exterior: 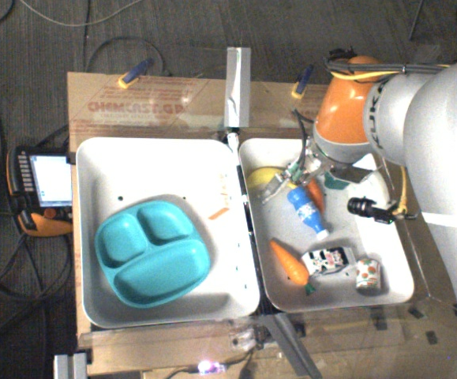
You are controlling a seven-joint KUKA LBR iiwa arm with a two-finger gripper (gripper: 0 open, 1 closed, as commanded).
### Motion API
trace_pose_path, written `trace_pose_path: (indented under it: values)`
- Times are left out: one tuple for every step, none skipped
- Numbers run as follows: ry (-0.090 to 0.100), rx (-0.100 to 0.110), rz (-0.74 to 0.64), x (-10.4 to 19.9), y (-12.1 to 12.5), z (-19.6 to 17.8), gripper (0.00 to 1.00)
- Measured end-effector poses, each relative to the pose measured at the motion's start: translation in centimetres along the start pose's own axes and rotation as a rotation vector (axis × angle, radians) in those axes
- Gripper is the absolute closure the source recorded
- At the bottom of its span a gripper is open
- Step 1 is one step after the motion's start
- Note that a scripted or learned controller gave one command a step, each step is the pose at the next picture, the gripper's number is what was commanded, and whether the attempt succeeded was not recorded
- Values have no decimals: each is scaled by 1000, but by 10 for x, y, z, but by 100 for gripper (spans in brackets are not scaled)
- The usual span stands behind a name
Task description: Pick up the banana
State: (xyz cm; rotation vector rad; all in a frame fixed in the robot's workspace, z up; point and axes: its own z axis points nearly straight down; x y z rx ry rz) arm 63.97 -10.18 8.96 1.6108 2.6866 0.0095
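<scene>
Two bins: gripper [297, 174], grip state unclear, hovers by the banana [261, 178] against the right bin's [402, 287] far-left wall.

Overhead light, fairly even; white bins [165, 152] bright, near blown out at 12 o'clock rims. Floor [23, 54] dim and noisy. Arm [417, 140] shell glares at 3 o'clock. Soft shadow under tray [153, 251]. Overall slightly soft, grainy; small items lack detail.

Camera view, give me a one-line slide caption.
End effector poised beside the banana in the right bin, amid bottle and carrot; teal divided plate in the left.
</scene>
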Motion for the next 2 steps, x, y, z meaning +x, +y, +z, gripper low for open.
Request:
trace_pose_path:
  values:
    - [-4, -4, 2, -2, 1, -11, 100]
    - [2, 11, 192, 63, 68, -94, 100]
